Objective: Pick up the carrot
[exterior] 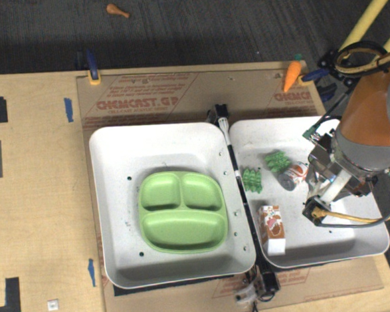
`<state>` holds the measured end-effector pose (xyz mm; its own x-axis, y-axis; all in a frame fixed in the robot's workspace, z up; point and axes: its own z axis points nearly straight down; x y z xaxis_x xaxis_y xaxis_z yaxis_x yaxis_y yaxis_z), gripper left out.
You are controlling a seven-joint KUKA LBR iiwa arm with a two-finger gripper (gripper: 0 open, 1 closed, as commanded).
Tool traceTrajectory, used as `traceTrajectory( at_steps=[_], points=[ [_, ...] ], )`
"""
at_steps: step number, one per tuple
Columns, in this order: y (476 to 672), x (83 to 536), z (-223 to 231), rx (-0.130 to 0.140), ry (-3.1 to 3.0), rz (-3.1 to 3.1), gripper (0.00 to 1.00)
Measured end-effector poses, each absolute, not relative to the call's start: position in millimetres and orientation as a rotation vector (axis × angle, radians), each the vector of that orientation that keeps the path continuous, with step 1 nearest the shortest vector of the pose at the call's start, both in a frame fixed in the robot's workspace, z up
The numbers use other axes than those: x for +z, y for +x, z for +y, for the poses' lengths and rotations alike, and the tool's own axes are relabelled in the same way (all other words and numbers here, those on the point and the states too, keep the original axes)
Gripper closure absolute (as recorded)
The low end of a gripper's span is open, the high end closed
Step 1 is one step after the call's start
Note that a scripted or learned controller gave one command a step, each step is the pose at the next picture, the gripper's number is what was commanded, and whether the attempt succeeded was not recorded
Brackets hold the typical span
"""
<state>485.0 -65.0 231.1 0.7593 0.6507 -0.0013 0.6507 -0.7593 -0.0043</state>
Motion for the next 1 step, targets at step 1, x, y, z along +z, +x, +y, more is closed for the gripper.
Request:
traceTrajectory(
  at_steps=[1],
  points=[
    [485.7,241.0,-64.9,0.003,-2.943,-1.089,1.00]
  ],
)
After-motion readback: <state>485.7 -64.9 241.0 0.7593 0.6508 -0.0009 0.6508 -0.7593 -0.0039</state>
